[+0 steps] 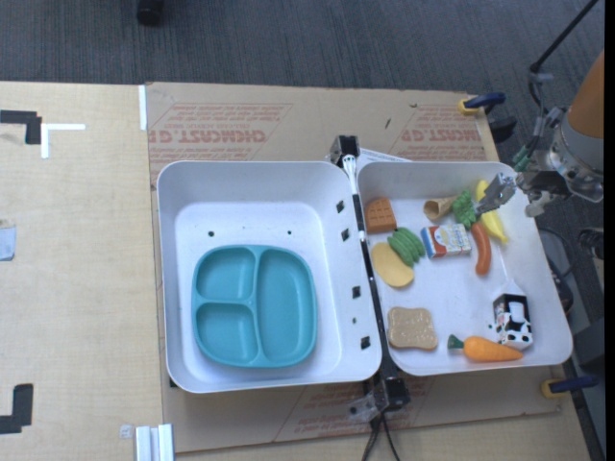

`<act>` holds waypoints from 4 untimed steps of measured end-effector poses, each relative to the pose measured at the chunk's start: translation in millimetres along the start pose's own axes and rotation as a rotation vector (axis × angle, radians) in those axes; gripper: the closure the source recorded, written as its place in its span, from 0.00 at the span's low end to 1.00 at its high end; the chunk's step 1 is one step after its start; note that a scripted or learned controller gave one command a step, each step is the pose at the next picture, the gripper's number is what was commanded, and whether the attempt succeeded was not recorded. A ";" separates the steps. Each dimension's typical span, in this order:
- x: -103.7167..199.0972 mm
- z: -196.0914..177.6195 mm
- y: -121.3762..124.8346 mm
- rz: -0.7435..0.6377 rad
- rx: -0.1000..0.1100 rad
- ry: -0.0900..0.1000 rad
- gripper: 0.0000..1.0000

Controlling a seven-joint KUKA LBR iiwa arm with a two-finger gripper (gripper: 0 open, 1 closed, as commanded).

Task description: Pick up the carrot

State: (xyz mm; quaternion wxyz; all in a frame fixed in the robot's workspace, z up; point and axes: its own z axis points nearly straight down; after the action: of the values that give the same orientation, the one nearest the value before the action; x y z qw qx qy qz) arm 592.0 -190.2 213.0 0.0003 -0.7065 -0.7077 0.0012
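the carrot [491, 350] lies in the lower right of the frame, on the floor of the right bin [452, 307], close to its near wall. it lies almost flat across, orange body to the right, a small green top at its left end. it looks like a toy: light, stiff, smooth, so likely to slip or roll if pinched near the tapered tip. the best hold is probably across the thick middle of the body, fingers set crosswise to its length.

just above its right end stands a cow carton [512, 319], near enough to crowd a finger on that side. to its left lies a toast slice [412, 327], a little apart. higher in the bin sit a sausage [481, 248], a banana [491, 221] and some greens [405, 245].

the hand [499, 191] hangs at the upper right of the bin, over the banana and well apart from the carrot. i cannot tell how far open it is, nor that it has hold of anything.

the left bin [240, 192] holds a teal tray [255, 306].
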 end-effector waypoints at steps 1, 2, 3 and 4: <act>53.7 -3.1 -50.2 -0.020 0.001 0.000 0.00; 59.9 44.6 -108.6 -0.230 0.001 0.002 0.00; 37.8 121.8 -113.1 -0.673 -0.003 0.001 0.00; 32.3 121.5 -113.2 -0.899 -0.004 0.000 0.00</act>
State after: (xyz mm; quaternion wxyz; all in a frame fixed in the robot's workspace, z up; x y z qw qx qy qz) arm 478.5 -158.3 91.7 -0.0004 -0.3290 -0.9443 -0.0004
